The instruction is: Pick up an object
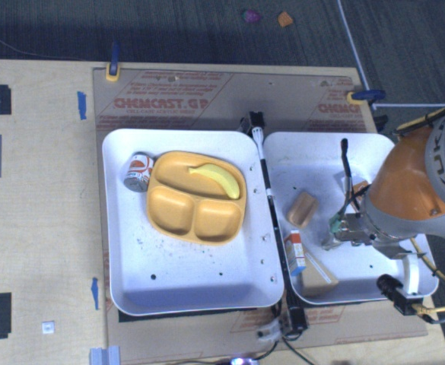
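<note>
Nearest the lens: grey arm w/ orange band (412,181), reaching in well to the right of the yellow tray (195,204), gripper (342,230) low over the right bin (359,280). Spread or pressed together? Can't tell from this angle, and nothing seen pinched in it. Next by size: left bin (131,280), holding the yellow tray itself. Banana (216,179) in the tray's upper compartment. Can (137,172) touching the tray's upper-left edge. Right of the tray, past both bin walls: wooden block (302,207), likeliest pick, lying between tray and gripper, near the gripper but apart from it. Below that block and lower-right of the tray: red-white tube (296,251) along the bin wall, flat tan strip (317,272) just beside it. Risks, as judged: closing on bare bin floor, since the gripper looks offset from the block; nudging the block toward the wall instead of straddling it; snagging the cables by the wrist; tube prob. too tight to the wall for a clean approach.
</note>
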`<state>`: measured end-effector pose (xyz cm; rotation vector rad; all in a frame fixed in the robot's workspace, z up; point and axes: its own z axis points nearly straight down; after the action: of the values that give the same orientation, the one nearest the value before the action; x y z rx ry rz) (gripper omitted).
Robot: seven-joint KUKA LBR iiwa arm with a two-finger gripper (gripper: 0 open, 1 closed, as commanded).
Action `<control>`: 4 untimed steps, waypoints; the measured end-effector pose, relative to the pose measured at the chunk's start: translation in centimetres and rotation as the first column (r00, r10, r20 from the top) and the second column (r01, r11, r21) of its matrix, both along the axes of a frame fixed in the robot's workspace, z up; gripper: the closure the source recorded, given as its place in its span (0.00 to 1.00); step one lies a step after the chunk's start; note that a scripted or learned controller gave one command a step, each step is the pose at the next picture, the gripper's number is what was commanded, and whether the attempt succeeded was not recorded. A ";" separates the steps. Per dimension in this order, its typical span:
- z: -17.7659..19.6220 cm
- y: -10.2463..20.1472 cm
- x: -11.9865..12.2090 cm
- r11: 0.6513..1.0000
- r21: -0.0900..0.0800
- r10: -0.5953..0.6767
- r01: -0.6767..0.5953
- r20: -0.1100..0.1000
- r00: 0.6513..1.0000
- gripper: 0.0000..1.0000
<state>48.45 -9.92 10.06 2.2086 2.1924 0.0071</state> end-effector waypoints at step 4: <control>0.0 0.1 0.0 1.000 0.001 0.000 0.000 -0.001 1.000 0.00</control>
<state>48.41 -9.85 10.05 2.2096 2.1934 0.0061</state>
